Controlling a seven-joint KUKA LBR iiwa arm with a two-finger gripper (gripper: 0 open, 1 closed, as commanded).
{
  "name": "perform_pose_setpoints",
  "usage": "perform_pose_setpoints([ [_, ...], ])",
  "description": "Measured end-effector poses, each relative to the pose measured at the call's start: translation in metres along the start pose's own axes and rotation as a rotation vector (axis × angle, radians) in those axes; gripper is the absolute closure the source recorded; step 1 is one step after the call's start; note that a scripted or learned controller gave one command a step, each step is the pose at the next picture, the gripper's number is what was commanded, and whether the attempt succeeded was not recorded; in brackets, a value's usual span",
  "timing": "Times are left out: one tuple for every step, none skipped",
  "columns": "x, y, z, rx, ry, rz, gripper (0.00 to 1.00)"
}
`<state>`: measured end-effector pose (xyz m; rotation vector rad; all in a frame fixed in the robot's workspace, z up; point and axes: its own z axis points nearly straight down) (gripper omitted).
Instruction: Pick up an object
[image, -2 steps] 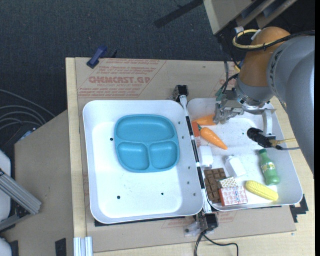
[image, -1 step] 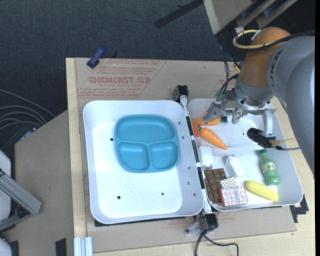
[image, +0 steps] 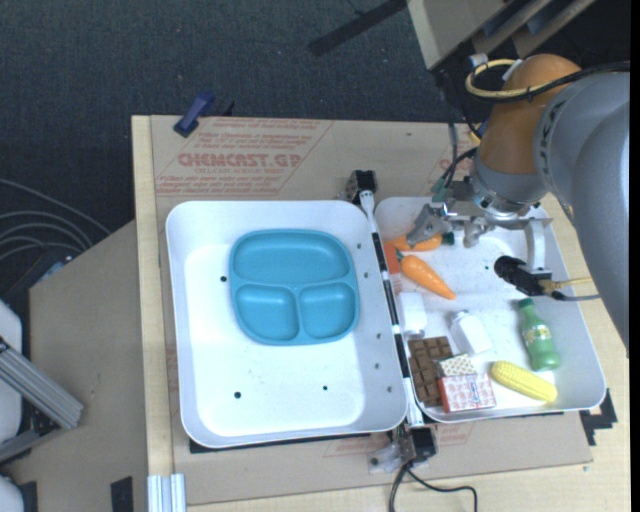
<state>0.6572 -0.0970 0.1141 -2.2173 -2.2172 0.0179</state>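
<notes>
- The gripper (image: 447, 222) hangs low over the far-left corner of the right bin (image: 580, 385), its 2 fingers apart with nothing seen between them.
- Closest candidate: the carrot (image: 427, 276), lying just near of the fingers, close to the bin's left wall.
- For a clean grasp, I'd centre over the carrot's thick end and close across its width (the taper could squirt it out).
- The green bottle (image: 539, 338), corn cob (image: 521, 380) and chocolate bar (image: 430, 365) lie nearer.
</notes>
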Motion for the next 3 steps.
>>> perform_pose_setpoints([
  [0.004,0.010,0.029,-0.011,0.004,0.000,0.00],
  [0.003,0.011,0.018,-0.017,-0.002,-0.002,1.00],
  [0.003,0.010,0.018,-0.016,-0.002,-0.002,0.00],
])
